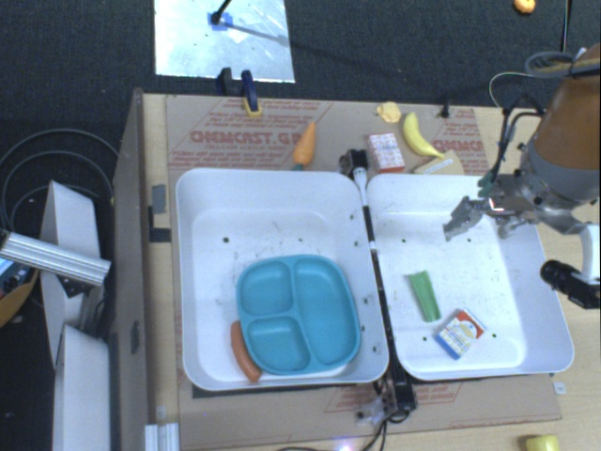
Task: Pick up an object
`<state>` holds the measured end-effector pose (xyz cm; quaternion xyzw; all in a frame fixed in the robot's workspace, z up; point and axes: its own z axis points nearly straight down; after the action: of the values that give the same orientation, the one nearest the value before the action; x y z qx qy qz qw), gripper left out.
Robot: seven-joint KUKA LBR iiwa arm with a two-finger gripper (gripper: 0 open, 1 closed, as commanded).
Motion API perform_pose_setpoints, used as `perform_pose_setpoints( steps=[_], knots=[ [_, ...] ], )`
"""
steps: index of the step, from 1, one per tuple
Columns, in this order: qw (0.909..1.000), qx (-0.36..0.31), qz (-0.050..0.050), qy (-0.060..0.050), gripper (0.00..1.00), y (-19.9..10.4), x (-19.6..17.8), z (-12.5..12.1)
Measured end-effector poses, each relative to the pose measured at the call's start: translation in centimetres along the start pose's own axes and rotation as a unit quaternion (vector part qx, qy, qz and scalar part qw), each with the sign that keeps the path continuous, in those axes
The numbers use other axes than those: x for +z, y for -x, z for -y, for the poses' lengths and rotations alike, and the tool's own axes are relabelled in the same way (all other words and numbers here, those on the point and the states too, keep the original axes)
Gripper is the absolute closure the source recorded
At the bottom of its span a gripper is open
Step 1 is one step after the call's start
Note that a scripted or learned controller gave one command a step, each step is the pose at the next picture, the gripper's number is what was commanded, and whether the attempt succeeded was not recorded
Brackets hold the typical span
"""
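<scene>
Over the right bin (549, 346), near its far rim, the claw (463, 220) is hanging above bare white floor, and whether it is spread or pressed together I cannot tell from this slant. Nothing is showing between its tips. Judging from here, the main risk is that it is coming down on empty plastic: the nearest candidates are lying well toward the near side of that bin. The green stick (423, 296) is lying flat and slim, so a descent slightly off line could be pushing it aside rather than catching it. The small carton (459, 333) is sitting just beyond the stick, close to the bin's near rim, where the wall may be crowding a grasp. Left of the right bin, the other bin (202, 205) is holding a blue divided plate (299, 313) with an orange sausage (244, 351) touching its edge, both far from the claw.
</scene>
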<state>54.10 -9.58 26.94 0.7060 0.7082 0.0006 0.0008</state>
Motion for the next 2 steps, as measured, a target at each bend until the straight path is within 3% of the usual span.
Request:
perform_pose_setpoints(
  steps=[1,2],
  knots=[
    [1.0000,0.001,-0.001,-0.004,0.00,-0.5,10.5,0.8],
    [1.0000,0.001,0.000,-0.001,0.00,-1.2,18.8,0.5]
  ],
)
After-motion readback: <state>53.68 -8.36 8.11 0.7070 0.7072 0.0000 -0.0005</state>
